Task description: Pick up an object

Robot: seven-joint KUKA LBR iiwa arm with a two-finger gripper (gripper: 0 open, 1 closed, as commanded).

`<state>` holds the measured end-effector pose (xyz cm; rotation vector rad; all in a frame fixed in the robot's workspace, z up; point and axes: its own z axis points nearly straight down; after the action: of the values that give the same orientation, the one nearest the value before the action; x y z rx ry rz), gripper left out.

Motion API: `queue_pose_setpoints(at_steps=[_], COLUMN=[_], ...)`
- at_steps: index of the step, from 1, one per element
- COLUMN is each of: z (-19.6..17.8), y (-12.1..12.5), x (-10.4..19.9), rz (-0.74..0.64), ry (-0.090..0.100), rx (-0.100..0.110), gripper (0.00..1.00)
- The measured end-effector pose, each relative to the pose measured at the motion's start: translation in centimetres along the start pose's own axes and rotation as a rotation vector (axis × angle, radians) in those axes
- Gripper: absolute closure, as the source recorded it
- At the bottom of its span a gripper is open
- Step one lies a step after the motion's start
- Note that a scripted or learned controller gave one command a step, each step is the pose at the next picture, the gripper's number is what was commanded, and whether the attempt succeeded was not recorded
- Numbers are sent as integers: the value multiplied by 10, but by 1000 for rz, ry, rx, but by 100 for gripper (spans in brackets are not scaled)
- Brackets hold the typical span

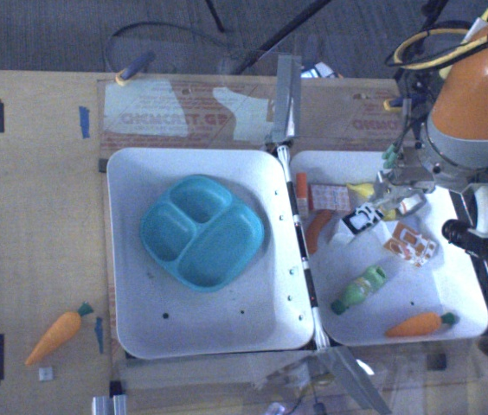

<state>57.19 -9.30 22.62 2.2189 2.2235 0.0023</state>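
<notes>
The grey arm with its orange band (476, 93) reaches in over the right-hand shallow white bin (469, 314), and its two-finger gripper (397, 193) hangs above the bin's upper middle. Directly beside the gripper's tip, on its lower left, lies a small black-and-white block (361, 219); it seems to touch the tip, though the view is too coarse to tell contact from mere overlap. How wide the gripper stands, and whether it has hold of anything, cannot be told from here.

Lower in the same bin, well apart from the gripper, a green plastic bottle (360, 289) lies tilted near the centre. An orange toy carrot with a green top (419, 323) rests along the near wall. A white packet with orange print (411, 243) lies just below and right of the gripper. A pink-printed flat packet (329, 198) sits to its left, and a reddish-orange piece (317, 228) leans near the divider.

The arm's body covers the bin's upper right corner, so what lies beneath it is hidden. A yellow thing (361, 189) next to the gripper is partly covered and hard to make out.

The left-hand white bin (131, 318) holds a blue three-part plastic plate (202, 232). A second orange toy carrot (54, 335) lies on the wooden bench (28, 232), outside the bins.
</notes>
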Motion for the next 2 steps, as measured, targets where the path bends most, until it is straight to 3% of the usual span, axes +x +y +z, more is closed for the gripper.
queue_pose_setpoints(at_steps=[1,2], z=[69,110], y=[-1,23], x=[-72,-43], rz=[120,183], ry=[0,-7], rx=[2,-26], gripper=[100,100])
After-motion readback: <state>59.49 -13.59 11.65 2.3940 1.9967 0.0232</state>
